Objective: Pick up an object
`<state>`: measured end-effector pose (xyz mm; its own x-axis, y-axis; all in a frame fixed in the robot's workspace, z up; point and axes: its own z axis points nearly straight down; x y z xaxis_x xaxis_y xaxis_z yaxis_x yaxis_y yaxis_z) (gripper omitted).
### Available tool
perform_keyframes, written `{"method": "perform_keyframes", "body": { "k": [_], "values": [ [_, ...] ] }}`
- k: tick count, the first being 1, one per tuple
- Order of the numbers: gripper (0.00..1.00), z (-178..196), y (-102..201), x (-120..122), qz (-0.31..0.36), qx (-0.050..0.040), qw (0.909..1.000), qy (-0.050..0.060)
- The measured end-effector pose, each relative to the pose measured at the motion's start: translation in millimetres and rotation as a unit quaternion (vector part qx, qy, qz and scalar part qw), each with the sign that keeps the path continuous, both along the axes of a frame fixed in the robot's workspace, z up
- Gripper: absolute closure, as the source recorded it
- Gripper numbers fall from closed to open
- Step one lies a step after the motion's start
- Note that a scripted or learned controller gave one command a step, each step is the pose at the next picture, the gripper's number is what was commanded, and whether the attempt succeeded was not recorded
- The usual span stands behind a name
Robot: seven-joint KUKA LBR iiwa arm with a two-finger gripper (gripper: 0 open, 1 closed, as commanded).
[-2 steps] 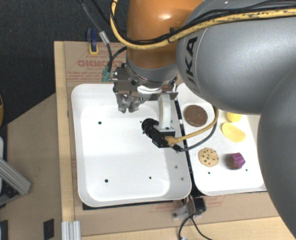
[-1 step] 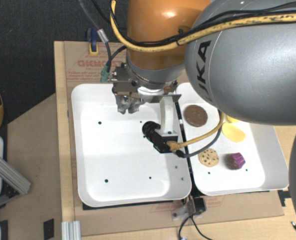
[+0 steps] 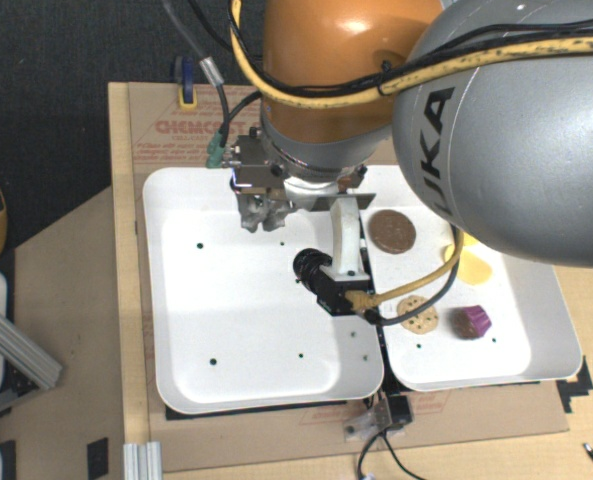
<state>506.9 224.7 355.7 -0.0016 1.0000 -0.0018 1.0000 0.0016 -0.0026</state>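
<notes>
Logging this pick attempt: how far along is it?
Done: the arm has reached in over the left bin, with the gripper near its back edge. In hand: nothing that can be seen. Left: the whole pick. The brown disc, purple block, cracker-like piece and yellow piece all lie in the right bin.

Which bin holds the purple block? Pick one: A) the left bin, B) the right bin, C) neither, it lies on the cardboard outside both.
B: the purple block rests on the floor of the right bin, near a tan cracker-like piece and below a brown disc, while the left bin lies across the divide from it.
</notes>
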Motion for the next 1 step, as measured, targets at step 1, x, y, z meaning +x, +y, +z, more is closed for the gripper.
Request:
{"method": "perform_keyframes", "body": {
  "k": [1],
  "values": [
    [1.0, -16.4, -0.4, -28.1, 0.0, -0.0014, 1.0, 0.004]
  ]
}}
